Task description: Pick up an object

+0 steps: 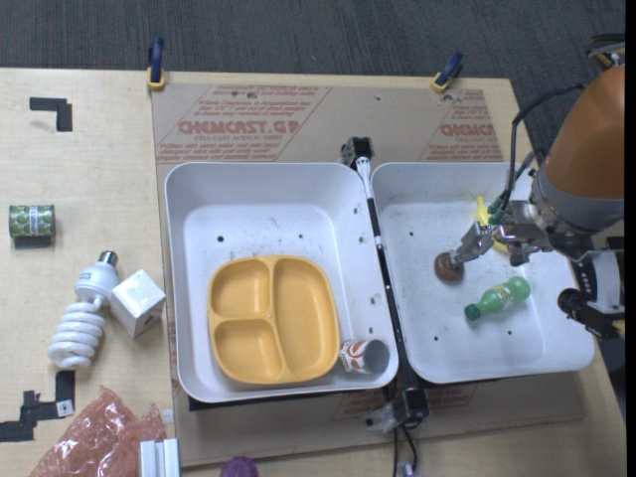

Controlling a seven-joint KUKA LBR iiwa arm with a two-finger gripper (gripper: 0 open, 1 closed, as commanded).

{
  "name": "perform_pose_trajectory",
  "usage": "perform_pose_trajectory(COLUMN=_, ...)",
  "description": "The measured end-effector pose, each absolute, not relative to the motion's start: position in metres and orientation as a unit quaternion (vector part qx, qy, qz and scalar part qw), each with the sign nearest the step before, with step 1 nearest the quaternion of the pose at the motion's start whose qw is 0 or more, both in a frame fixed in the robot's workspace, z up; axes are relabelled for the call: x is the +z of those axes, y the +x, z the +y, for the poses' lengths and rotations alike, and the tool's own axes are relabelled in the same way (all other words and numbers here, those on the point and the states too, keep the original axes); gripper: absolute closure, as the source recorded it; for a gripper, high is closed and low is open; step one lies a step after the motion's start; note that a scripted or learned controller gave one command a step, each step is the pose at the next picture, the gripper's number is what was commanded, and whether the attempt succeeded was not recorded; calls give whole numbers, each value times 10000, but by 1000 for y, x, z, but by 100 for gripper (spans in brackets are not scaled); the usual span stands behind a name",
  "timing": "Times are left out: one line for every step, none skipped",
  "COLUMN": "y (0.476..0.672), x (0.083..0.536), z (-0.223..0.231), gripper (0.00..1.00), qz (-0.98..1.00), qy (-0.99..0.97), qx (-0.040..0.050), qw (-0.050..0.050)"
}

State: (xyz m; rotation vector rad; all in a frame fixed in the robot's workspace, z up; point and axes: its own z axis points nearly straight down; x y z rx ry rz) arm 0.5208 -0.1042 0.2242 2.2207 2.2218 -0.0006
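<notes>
We've got a small cup (pixel 364 357) tipped over beside the yellow divided plate (pixel 273 318); gripper (pixel 459 258) touches a brown object (pixel 449 267) near the green bottle (pixel 498 299), can't tell its grip.

Well apart from the gripper (pixel 465 254), out past the far wall of the left bin (pixel 177 266), a white spiral light bulb (pixel 79 316) lay on the bench. A small white box (pixel 138 302) sat just beside the bulb, on the side nearer the gripper. A green can (pixel 32 223) lay farther off still. A pink mesh bag (pixel 94 435) sat farthest away, toward the lower corner. A brown cardboard sheet (pixel 248 117) lay under the bins, with one clamp (pixel 447 71) on its far edge near the gripper and a second clamp (pixel 156 65) well away.
</notes>
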Motion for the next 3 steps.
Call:
perform_pose_trajectory(y=515, x=95, z=-143, gripper=0, qz=7065, qy=7078, qx=-1, qw=-1)
perform_pose_trajectory(y=477, x=92, z=-95, gripper=0, qz=7065, qy=7077, qx=-1, qw=-4)
perform_pose_trajectory(y=479, x=102, z=-95, gripper=100, qz=7057, qy=7086, qx=7, qw=7)
